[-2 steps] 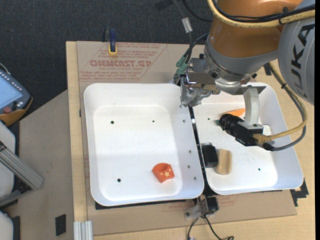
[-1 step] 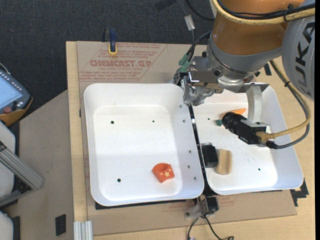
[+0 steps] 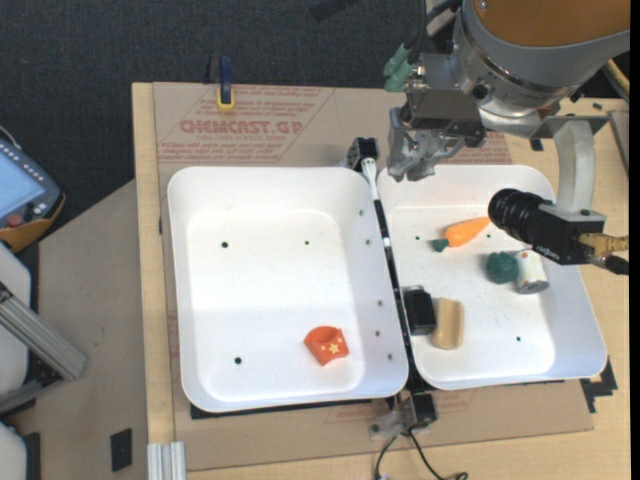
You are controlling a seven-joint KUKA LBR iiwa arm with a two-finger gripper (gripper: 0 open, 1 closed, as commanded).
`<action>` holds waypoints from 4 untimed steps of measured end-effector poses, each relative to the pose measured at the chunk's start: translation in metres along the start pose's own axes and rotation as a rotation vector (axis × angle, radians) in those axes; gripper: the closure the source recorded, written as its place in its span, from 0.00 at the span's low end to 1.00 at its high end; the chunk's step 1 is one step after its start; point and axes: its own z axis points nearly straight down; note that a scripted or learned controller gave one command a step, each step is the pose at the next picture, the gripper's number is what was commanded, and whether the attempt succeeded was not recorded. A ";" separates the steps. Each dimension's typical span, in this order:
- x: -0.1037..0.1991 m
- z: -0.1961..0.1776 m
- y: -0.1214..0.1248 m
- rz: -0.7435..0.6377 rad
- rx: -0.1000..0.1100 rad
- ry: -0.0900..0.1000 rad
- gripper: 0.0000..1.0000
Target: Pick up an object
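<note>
The grey KUKA arm [image 3: 540, 38], its orange band uppermost, reaches in from the three o'clock side and hangs its pincer [image 3: 418, 163] above the far rim of the right bin [image 3: 575, 343], close to the divide between the two trays. Whether the pincer is apart or together cannot be told from where I stand; nothing shows between its tips.

Several candidates for the pick lie in the right bin. An orange toy carrot [image 3: 466, 232] with a green tip rests near the middle, at about five o'clock from the pincer. Just beyond it toward three o'clock sit a teal-green lump [image 3: 501, 266] and a small white cylinder [image 3: 532, 274], side by side and touching or nearly so. A tan block [image 3: 448, 324] lies toward the bin's near edge, just beside a black clip [image 3: 419, 311] fixed along the divide. A black camera barrel [image 3: 528, 221] juts over the bin from the three o'clock edge.

In the left bin [image 3: 200, 268], a lone orange-red block bearing a yellow star [image 3: 327, 345] sits toward the five o'clock corner. Both bins rest on a brown board [image 3: 250, 118] covering the surface, with a blue-and-yellow clamp [image 3: 225, 83] at its far edge.
</note>
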 end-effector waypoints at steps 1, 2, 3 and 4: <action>-0.007 0.170 -0.002 0.007 0.023 -0.007 1.00; -0.102 0.096 0.003 0.010 0.005 -0.005 1.00; -0.089 0.248 -0.003 0.006 0.022 -0.004 1.00; -0.036 0.159 0.000 -0.003 0.002 -0.001 1.00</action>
